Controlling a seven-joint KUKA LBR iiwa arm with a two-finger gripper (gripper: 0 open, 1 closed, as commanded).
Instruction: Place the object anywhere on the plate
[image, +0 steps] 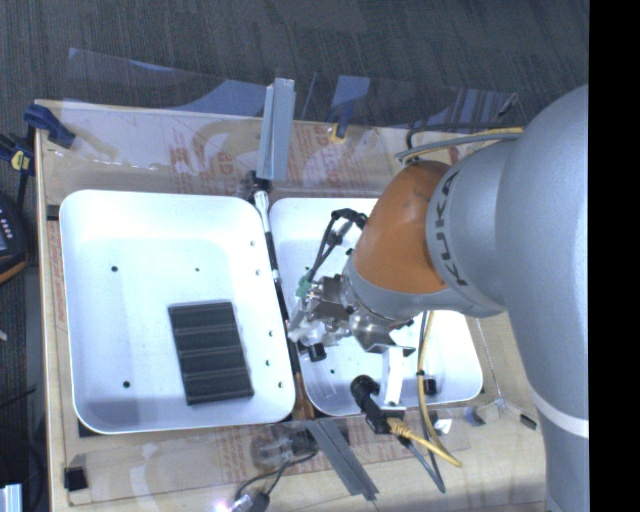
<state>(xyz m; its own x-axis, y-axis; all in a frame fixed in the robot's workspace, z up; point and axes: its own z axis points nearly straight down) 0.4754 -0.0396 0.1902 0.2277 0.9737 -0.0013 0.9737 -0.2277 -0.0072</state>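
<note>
bins: 2 | dark ribbed plate (209, 351): 1, left bin (90, 230) | tool (312, 325): state unclear

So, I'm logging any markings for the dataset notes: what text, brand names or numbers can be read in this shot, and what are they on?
"KUKA" in dark letters, running sideways on the grey arm just beside the orange band.
Reddish printed markings on the bench surface around the bins: too blurred to read.
No other text is legible.

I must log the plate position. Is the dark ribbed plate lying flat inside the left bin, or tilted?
Flat. The dark ribbed plate lies on the floor of the left bin, with no edge resting on a wall.
</note>
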